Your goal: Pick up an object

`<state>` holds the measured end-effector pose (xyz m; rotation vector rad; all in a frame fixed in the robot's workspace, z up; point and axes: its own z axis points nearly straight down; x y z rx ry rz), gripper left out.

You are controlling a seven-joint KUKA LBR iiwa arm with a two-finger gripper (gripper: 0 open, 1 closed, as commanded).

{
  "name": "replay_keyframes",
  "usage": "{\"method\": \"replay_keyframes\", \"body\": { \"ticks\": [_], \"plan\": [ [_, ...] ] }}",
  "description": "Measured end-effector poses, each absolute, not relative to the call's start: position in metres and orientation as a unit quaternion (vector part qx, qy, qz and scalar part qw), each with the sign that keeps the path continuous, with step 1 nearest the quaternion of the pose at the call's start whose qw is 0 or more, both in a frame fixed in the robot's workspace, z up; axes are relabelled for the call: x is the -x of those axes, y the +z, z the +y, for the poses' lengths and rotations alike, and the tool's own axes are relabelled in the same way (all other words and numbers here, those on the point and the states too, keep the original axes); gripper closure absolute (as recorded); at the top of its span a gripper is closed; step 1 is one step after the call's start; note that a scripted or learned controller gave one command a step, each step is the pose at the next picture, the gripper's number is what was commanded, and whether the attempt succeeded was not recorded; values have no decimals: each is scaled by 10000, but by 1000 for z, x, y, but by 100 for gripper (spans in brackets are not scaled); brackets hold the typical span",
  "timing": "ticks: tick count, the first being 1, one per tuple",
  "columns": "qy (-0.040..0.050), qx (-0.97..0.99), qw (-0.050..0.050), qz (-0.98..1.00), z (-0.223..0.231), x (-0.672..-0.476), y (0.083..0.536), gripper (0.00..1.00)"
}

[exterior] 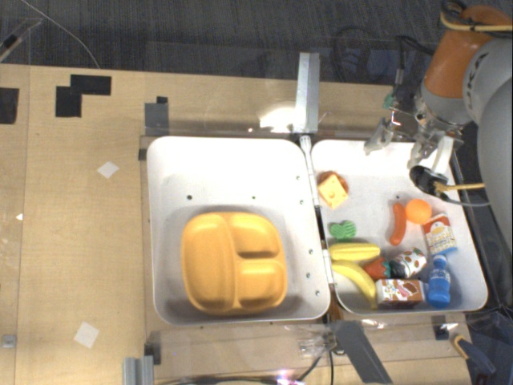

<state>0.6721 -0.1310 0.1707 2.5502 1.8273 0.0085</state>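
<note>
A pale wooden bench point(72, 239) fills the near part of the scene, with dark carpet beyond its far edge and a few black markers set on the wood at far left. Two shallow white bins sit side by side on it: the left bin point(172, 175) holds a yellow divided tray point(234, 260), and the right bin point(361, 179) holds the small things worth going after. The gripper point(407, 139) hangs over the far right corner of the right bin, its two fingers spread apart with nothing between them. Everything pickable lies nearward of it. The closest items are the orange ball point(418, 210) and the red-orange carrot-like piece point(397, 224) touching it on the left, both almost straight toward the near side from the gripper; that long piece runs roughly far-to-near. A yellow cheese-like block point(333, 189) lies to the left and a little nearer, well apart from the fingers. Farther toward the near wall are a green toy point(343, 230), two bananas point(357, 265) lying mostly left-to-right, a blue bottle point(438, 285), a small white-and-red carton point(439, 234), a red box point(399, 293) and a can-like toy point(409, 262), crowded together. Printing shows on the carton, box and can, but it is too small to read, and no brand can be made out.
</note>
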Motion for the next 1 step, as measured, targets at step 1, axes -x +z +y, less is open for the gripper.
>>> {"method": "replay_keyframes", "body": {
  "ticks": [1],
  "plan": [
    [35, -8780, 24, 4786, -88, -644, 99, 0]
  ]
}}
